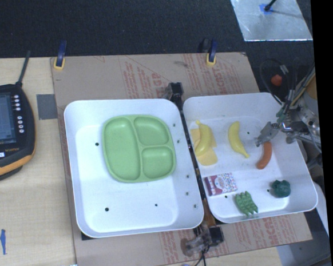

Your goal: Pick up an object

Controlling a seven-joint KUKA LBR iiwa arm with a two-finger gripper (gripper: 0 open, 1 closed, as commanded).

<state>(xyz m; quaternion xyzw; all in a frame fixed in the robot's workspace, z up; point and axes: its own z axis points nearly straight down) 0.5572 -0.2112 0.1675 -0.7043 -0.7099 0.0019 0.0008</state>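
Sausage [263,156], orange-red, lies in your right bin [298,205] close to its right wall, with the claw [268,132] poised just above its far end. You cannot tell from this angle how wide the claw stands or whether it grips anything. Left of it lies a banana [237,139]; the left bin [133,218] carries a green divided plate [138,147].

plate [138,148]: pale green | banana [237,138]: yellow | sausage [263,156]: orange-red | bins [83,165]: white
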